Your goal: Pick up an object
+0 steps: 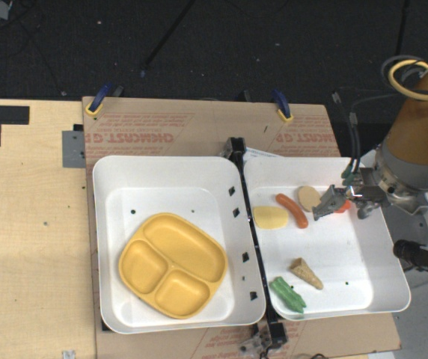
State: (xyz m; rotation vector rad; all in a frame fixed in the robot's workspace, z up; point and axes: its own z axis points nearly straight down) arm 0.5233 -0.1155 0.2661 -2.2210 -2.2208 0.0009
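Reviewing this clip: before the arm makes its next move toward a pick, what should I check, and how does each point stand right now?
1. Targets present in the right bin: ok. Red sausage-like piece, yellow slice, tan round piece, tan wedge and green piece lie there.
2. Hand over the right bin: ok, near its upper right part.
3. Something held in the hand: cannot tell.
4. Targets spaced apart: not ok for the sausage-like piece and yellow slice, which lie very close; wedge stands alone.
5. Yellow divided tray out of the way: ok, in the left bin.

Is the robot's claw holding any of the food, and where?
Cannot tell. The gripper is over the right bin, and something orange-red shows at its tips.
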